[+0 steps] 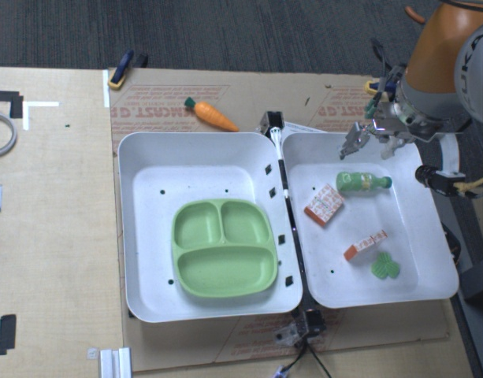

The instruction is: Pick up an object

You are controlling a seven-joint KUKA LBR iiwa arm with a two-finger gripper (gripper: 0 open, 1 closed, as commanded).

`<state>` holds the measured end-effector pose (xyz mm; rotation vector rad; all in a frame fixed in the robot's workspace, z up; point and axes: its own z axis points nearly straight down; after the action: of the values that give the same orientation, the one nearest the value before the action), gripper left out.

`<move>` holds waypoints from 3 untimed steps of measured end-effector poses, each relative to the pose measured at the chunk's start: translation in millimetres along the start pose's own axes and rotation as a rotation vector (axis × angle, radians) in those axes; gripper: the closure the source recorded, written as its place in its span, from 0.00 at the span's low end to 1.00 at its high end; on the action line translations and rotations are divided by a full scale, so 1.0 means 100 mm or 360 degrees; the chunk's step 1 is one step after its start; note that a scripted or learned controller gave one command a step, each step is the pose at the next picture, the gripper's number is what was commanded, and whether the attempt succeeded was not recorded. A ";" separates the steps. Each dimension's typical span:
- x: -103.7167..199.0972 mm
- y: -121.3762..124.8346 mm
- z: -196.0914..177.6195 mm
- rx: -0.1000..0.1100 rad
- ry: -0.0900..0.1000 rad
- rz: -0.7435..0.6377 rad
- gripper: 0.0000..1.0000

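- The tool (373, 138) hangs with fingers spread, gripping nothing, over the right bin's (430, 290) far edge.
- A green bottle (363, 182) lies just below it; open floor surrounds the bottle.

My bench (52, 235) is pale wood with a cardboard sheet (225, 93) under two white bins: the left bin (139, 179) and the right bin (430, 274), touching. A toy carrot (211, 114) and a blue clip (120, 68) lie behind them.

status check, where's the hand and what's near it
Hand above right bin's far edge, holding nothing. Green bottle lies just below it. Nothing blocking.
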<state>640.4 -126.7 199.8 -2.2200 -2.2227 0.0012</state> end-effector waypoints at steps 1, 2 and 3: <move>0.17 -0.66 0.97 0.0000 0.0001 -0.0045 0.00; 0.87 -0.63 0.07 -0.0002 0.0000 0.0183 0.00; 0.80 -0.87 0.08 0.0000 0.0001 -0.0110 0.00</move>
<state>553.1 -46.8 192.3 -2.1415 -2.2981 0.0008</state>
